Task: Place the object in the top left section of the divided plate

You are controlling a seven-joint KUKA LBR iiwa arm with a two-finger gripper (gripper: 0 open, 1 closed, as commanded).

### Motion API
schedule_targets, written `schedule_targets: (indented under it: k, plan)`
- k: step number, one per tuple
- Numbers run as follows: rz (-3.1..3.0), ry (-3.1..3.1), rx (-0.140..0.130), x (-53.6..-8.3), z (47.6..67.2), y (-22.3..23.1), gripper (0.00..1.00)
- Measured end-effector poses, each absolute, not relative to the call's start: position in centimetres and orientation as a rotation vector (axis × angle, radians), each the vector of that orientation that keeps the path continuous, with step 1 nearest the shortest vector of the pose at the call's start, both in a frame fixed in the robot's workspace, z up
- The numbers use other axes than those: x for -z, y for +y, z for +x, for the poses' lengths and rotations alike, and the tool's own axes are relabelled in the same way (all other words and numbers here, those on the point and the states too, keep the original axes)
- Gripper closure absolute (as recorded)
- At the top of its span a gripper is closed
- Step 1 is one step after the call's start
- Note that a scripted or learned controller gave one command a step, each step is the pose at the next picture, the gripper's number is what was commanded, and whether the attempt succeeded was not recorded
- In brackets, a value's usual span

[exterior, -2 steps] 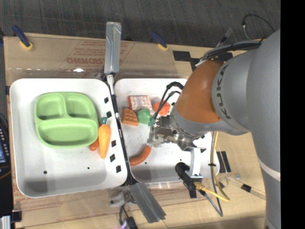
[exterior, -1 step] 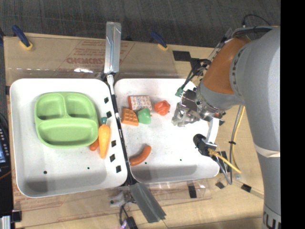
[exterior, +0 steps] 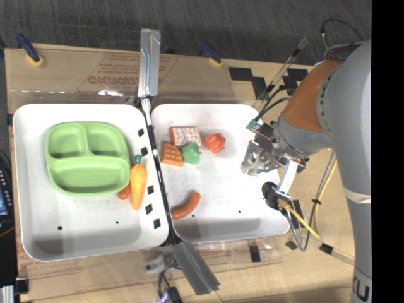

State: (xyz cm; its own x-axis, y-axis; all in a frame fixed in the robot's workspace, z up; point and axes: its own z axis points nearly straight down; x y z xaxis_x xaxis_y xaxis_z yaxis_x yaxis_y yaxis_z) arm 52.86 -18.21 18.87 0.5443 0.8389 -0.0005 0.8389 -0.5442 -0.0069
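Red toy pepper (exterior: pixel 215 142) beside end effector (exterior: pixel 254 163)

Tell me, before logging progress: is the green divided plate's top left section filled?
Empty. Green divided plastic plate: its top left section shows bare green.

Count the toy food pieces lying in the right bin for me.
5. Patterned box, waffle and green piece clustered at upper left; red-orange piece just right of them; sausage near the front. The carrot lies in the left bin. The hand could hide more.
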Motion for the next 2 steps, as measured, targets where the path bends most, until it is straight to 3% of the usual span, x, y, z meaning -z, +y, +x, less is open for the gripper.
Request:
schedule_targets:
  k: [1,2]
  plan:
    - [-2.755,-1.497,-0.005,-18.87,52.88,-18.17,0.0]
    - [-2.746,-1.506,-0.009,-19.78,52.9,-18.04,1.0]
